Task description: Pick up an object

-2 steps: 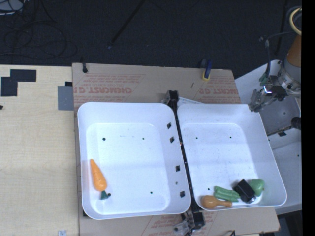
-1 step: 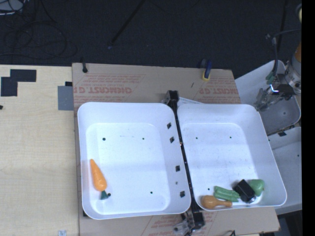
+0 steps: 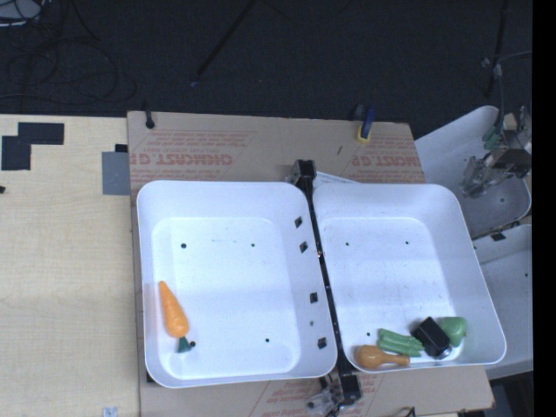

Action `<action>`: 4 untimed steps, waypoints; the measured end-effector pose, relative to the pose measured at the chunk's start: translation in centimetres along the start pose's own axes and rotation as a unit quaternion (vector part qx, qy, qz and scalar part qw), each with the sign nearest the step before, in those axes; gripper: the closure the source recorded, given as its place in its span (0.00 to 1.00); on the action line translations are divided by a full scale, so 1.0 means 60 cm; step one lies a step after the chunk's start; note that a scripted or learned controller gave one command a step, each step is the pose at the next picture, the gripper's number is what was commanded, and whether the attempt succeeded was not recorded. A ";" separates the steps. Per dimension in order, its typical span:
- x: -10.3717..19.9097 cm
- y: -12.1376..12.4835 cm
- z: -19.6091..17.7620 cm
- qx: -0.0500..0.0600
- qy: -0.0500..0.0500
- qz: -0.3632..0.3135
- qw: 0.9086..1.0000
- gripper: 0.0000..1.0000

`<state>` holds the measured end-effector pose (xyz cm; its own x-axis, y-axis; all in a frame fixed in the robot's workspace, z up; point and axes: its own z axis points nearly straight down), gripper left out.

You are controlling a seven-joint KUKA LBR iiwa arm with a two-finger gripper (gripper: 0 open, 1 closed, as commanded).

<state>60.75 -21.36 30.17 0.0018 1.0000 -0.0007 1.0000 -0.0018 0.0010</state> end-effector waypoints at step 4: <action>0.003 0.061 0.099 0.003 0.001 -0.003 1.000 1.00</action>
<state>64.43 -21.20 24.23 -0.0040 1.0000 0.0005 1.0000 0.0040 -0.0046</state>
